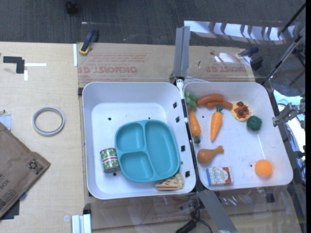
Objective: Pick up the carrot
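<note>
Orange carrot (215,124) lay in the right bin (275,136), tip toward the near wall, leafy end touching a sausage (219,105) — a similar orange vegetable (194,123) just beside it. Risks, I judged: grabbing the look-alike, or the smooth taper slipping free.

Gripper (284,114) at right edge of scene, midway between near and far. Small grey metal end reaches in leftward, roughly level, slightly slanted. Rest of it cut off by frame edge. Detail too small and blurred to read tilt or how wide it stands.
</note>
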Robot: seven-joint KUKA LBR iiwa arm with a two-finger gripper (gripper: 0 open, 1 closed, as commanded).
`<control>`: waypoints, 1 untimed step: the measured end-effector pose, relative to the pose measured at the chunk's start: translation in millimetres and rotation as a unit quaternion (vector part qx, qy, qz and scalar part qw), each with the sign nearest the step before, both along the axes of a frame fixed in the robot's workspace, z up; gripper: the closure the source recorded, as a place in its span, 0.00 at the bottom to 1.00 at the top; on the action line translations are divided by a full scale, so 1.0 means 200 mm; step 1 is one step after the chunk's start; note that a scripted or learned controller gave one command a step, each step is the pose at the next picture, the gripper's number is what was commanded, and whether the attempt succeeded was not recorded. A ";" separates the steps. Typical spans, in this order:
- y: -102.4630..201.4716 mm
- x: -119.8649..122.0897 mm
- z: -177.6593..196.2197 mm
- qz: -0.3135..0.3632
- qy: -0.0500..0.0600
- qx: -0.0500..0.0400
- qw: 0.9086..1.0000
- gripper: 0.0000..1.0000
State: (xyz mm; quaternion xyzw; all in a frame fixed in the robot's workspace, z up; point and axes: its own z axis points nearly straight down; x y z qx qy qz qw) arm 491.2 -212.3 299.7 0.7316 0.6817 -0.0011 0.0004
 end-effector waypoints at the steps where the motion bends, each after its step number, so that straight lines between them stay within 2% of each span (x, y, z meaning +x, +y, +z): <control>1: 0.22 -0.07 -0.54 0.040 0.001 0.001 0.999 0.00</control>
